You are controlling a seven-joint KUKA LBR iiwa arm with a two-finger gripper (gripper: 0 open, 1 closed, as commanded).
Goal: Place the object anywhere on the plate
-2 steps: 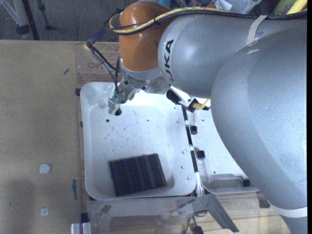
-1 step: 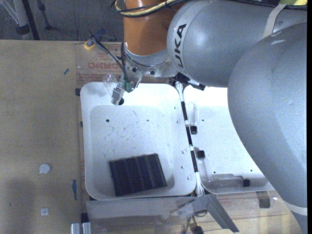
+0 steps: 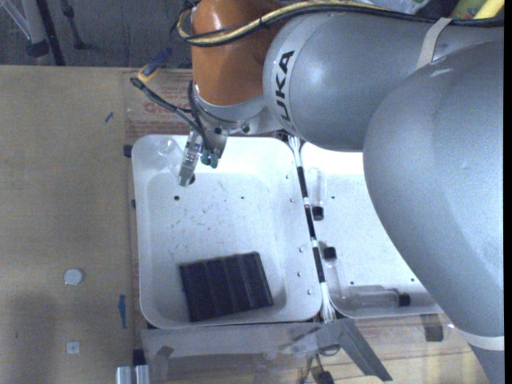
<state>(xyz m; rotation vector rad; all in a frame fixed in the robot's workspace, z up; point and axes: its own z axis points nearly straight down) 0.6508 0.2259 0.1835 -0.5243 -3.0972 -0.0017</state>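
One dark ridged plate (image 3: pixel 226 286) — well apart from the jaws (image 3: pixel 189 170).

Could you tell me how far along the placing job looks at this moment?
Nothing looks done yet: the dark ribbed plate lies bare at the near end of the left bin. In hand: the gripper hangs over the bin's far end, well away from the plate, and I cannot see any object between its fingers. Left: getting an object and setting it on the plate.
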